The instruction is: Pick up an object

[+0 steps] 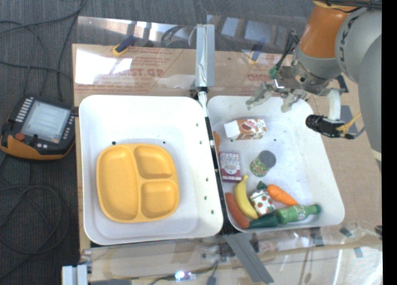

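The pincer (pixel 276 97) is hanging over the far edge of the right bin (pixel 322 159), its fingers spread apart and gripping nothing. The juice carton (pixel 245 129) is lying just below it, toward seven o'clock, flat on the bin floor. The yellow tray (pixel 138 182) is sitting in the left bin (pixel 99 116).

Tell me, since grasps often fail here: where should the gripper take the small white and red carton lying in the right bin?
Probably across the narrow width of the small white and red carton, from straight above: it lies flat, long axis left-right, with bare bin floor on both long sides.
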`<state>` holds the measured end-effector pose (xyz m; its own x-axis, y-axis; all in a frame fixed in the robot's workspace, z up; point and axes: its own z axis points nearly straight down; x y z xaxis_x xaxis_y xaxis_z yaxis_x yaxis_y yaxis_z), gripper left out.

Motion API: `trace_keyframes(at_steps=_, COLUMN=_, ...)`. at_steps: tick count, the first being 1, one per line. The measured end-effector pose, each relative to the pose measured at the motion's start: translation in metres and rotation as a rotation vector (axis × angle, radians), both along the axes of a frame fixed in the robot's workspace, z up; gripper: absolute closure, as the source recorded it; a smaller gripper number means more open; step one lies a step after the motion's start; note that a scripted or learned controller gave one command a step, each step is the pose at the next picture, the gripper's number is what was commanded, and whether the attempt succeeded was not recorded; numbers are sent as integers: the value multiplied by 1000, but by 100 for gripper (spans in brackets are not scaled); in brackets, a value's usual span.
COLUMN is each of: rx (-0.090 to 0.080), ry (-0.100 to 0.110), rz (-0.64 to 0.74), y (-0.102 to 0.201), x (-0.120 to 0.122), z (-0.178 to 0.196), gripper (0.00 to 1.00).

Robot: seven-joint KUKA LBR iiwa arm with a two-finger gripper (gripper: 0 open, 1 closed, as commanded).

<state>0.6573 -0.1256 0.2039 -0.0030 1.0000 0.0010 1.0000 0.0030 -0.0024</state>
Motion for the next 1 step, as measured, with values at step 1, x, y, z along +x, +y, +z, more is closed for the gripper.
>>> trace_keyframes(at_steps=1, rx=1, ry=2, rz=-144, y=-24, x=-24, z=-54, gripper=0)
